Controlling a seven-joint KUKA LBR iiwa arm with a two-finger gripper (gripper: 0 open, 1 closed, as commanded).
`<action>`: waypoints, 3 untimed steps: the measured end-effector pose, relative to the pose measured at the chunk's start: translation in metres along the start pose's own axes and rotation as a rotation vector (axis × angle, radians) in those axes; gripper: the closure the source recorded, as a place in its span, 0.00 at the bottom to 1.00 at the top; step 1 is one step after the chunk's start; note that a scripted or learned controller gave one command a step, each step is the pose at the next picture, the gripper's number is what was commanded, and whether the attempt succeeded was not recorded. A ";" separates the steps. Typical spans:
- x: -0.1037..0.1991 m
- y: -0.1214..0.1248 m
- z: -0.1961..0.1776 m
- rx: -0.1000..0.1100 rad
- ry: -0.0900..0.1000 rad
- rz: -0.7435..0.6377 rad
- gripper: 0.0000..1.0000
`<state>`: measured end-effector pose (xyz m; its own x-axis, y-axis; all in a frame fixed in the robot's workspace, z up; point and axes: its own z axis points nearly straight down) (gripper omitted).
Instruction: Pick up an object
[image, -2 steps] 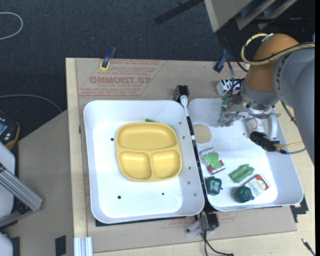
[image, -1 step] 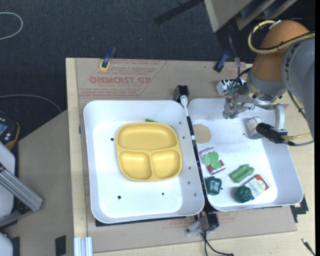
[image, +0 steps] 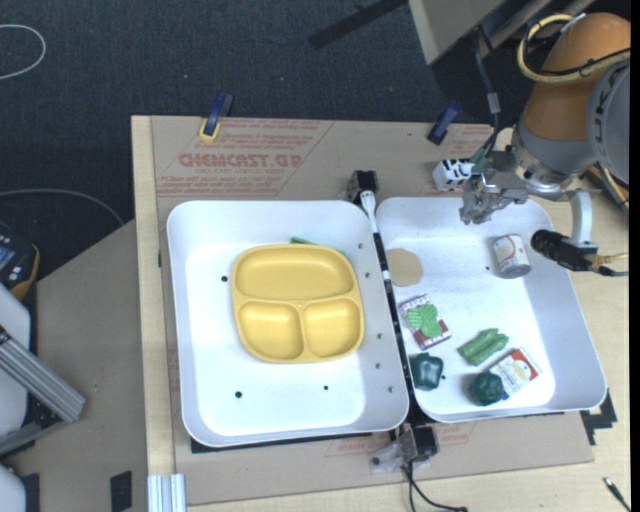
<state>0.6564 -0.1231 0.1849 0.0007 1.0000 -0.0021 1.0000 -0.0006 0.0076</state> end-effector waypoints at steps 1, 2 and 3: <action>0.000 0.002 -0.044 -0.001 0.000 -0.002 1.00; 0.050 -0.020 -0.053 0.010 0.005 -0.006 1.00; 0.090 -0.036 -0.043 0.012 0.004 -0.005 1.00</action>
<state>0.6201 -0.0326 0.2278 -0.0041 1.0000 0.0020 1.0000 0.0041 -0.0046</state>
